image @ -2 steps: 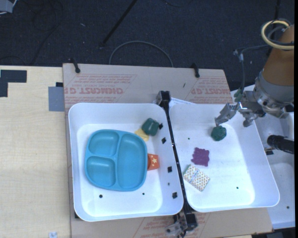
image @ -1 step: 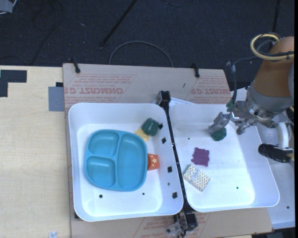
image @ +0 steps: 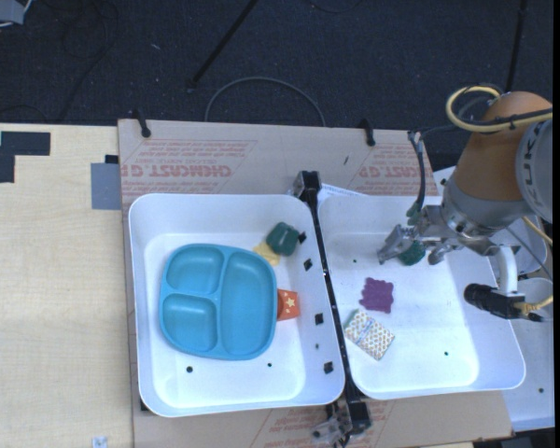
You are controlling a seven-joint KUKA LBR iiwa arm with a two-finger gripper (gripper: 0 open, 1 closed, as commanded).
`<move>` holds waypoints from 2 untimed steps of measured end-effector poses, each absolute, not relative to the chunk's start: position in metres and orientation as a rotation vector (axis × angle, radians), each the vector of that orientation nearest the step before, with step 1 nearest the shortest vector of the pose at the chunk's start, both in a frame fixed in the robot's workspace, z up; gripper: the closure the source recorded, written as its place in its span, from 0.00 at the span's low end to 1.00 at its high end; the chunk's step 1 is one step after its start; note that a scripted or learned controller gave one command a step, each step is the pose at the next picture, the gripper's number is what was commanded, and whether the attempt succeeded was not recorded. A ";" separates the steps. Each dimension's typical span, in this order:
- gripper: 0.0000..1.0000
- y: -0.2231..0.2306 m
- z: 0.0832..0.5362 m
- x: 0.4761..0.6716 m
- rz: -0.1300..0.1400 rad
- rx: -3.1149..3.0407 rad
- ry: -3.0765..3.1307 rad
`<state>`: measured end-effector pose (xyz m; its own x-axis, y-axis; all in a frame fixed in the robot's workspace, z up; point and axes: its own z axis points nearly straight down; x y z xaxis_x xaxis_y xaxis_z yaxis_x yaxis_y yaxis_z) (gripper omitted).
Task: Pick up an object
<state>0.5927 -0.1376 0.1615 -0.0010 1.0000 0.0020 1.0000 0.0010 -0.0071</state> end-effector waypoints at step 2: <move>1.00 -0.136 0.111 0.593 0.005 -2.222 -2.214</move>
